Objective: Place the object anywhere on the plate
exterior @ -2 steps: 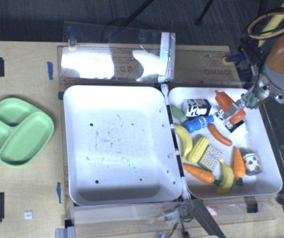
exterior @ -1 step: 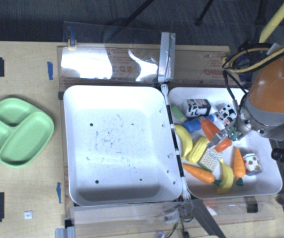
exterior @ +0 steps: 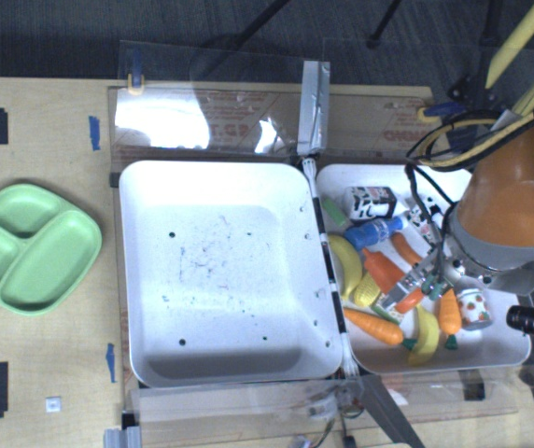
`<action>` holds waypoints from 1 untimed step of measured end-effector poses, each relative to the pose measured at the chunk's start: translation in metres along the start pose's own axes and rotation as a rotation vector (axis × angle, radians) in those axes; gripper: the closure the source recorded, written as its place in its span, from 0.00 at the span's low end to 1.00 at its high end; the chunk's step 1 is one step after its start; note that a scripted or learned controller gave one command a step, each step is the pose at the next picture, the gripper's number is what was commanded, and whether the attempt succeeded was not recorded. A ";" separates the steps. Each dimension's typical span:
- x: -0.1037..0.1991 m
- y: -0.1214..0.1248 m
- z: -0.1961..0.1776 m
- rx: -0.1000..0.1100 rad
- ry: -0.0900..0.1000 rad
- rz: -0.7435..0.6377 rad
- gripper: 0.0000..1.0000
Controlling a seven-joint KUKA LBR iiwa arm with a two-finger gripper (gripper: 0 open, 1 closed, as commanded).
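The green divided plate (exterior: pixel 32 246) lies on the bench at the far left, outside both bins. My gripper (exterior: pixel 414 287) is low in the right bin (exterior: pixel 491 351), down among a pile of toy food. Right around it lie an orange carrot piece (exterior: pixel 384 271), a yellow banana (exterior: pixel 346 261) and another small carrot (exterior: pixel 449 314). The arm's grey wrist and orange band hang over the bin's right side and hide part of it. Nothing can be seen held in the gripper.
The right bin also holds a blue bottle (exterior: pixel 376 232), a black-and-white can (exterior: pixel 371 200), a long carrot (exterior: pixel 372 326), a second banana (exterior: pixel 425 332) and a spotted white ball (exterior: pixel 474 308). The left bin (exterior: pixel 136 250) lies between that bin and the plate.
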State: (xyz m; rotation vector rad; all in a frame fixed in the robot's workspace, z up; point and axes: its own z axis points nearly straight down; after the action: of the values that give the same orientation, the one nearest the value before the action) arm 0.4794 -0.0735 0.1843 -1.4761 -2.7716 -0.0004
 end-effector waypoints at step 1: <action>-0.011 0.008 0.000 -0.002 -0.003 0.181 1.00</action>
State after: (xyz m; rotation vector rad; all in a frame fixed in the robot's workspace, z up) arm 0.4926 -0.0784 0.1842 -1.7222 -2.6299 -0.0010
